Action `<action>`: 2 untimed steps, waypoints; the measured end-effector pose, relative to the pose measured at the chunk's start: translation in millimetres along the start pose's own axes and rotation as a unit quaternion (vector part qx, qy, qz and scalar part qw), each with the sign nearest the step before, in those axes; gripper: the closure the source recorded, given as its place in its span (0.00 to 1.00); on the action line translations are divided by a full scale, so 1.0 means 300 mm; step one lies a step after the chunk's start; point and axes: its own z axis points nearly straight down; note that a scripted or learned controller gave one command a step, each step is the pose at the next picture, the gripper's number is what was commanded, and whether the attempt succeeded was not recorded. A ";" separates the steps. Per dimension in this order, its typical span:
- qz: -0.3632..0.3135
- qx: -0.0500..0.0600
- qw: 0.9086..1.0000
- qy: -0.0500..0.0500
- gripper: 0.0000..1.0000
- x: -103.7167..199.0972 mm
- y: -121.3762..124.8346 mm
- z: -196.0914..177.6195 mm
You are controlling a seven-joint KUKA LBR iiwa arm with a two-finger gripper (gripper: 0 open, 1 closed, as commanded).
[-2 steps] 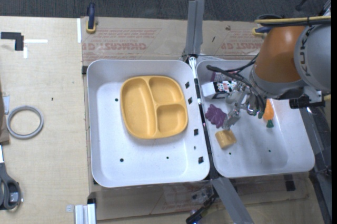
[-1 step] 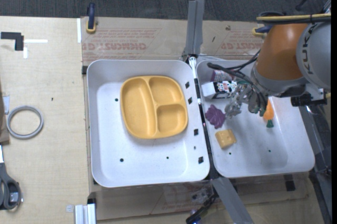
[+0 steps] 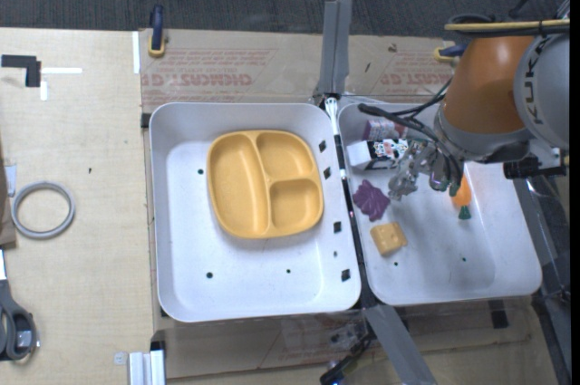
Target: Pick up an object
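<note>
Yellow block [image 3: 388,238], purple piece [image 3: 370,198] in right bin [image 3: 507,270] — hand [image 3: 419,175] above, grip unclear

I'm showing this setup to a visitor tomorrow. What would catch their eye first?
Probably the yellow divided plate, alone in the left bin. Next, the arm's orange band above the right bin, with the gripper hanging over a purple piece, a tan block and a small carrot-like toy.

Plate [image 3: 265,184] in left bin [image 3: 172,220]

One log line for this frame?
gripper over right bin | above purple toy | nothing seen held | yellow plate in left bin
</note>
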 end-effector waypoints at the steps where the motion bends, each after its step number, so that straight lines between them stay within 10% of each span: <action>1: 0.000 0.000 1.000 0.000 0.00 0.000 0.001 0.000; 2: 0.140 0.005 0.990 0.036 0.00 -0.161 0.003 0.041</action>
